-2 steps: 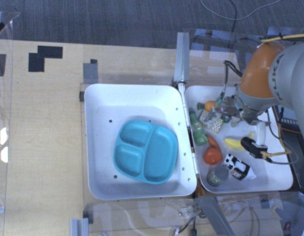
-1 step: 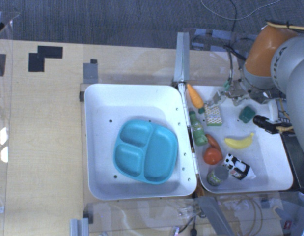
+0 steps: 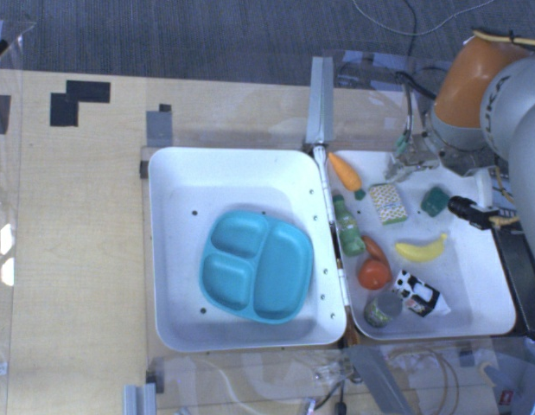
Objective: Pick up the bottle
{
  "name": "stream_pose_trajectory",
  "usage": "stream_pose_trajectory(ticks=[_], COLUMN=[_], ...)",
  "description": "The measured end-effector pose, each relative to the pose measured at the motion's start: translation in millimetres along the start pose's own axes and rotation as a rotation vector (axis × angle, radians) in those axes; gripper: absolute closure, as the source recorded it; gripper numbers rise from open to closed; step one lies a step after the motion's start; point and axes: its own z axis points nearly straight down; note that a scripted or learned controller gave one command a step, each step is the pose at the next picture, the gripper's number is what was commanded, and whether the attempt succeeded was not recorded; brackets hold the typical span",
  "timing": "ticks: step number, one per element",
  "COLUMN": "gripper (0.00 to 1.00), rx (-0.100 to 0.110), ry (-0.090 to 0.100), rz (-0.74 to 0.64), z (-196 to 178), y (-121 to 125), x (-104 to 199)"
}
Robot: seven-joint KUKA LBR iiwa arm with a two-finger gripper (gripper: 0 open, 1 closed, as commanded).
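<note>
A green bottle (image 3: 346, 228) lies along the left wall of the right bin (image 3: 500, 305), its cap pointing toward the back. My gripper (image 3: 409, 161) hangs over the back of that bin, up and to the right of the bottle and well apart from it. It is just behind a patterned box (image 3: 387, 203). Nothing shows between its tips.
Around the bottle lie a carrot (image 3: 345, 172), a red tomato (image 3: 373, 273), a banana (image 3: 421, 249), a teal cup (image 3: 435, 201), a black-and-white toy (image 3: 417, 294) and a grey can (image 3: 381, 310). The left bin (image 3: 176, 318) holds a blue divided plate (image 3: 257, 265).
</note>
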Motion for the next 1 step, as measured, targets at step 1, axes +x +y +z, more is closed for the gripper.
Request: stream_pose_trajectory(ticks=[1], gripper=[0.0], rx=[0.004], ry=[0.002], rz=[-0.001], z=[0.9], y=[-0.7], x=[0.9])
